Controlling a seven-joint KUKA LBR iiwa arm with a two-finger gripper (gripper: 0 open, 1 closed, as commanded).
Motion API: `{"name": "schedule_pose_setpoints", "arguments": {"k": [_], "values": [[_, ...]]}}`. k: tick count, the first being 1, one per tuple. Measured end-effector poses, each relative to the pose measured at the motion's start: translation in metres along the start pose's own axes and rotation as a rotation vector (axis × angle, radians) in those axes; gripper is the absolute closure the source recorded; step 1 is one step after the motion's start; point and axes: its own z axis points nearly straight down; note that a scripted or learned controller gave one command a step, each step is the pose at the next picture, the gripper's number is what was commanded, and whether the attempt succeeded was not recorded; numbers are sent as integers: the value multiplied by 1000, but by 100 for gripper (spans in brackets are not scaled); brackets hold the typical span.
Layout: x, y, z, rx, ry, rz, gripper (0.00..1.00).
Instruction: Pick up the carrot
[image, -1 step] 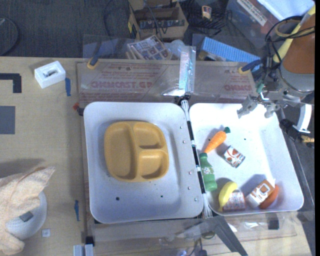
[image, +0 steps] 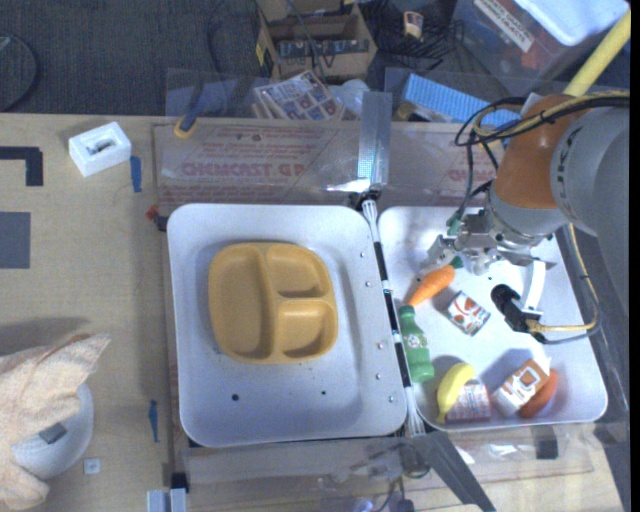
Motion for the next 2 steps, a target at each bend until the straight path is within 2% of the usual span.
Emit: {"name": "schedule_pose_setpoints", "arguments": {"k": [1,2], "values": [[-1,1,-9,-1,0,0,100],[30,7,-133,-3,-2,-267,100]]}}
